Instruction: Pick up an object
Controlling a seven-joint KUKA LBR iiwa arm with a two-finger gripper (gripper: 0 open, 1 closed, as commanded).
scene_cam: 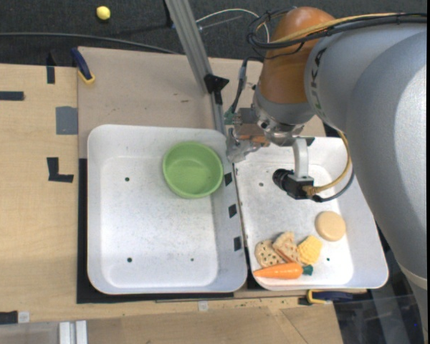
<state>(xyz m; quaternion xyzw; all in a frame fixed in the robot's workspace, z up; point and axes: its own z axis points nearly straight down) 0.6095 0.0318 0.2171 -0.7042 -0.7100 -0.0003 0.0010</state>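
Observation:
A green bowl sits upright in the far right part of the left bin. In the near part of the right bin lie a round tan biscuit, two brown crackers, a yellow corn piece and an orange carrot. My gripper hangs at the far end of the divider between the bins, just right of the bowl's rim. Nothing is visibly held in it.
The big grey arm with its orange band covers the far right of the right bin. A black fitting with a cable hangs over that bin's middle. A metal pole slants in from the top. A yellow ball lies beyond the bench.

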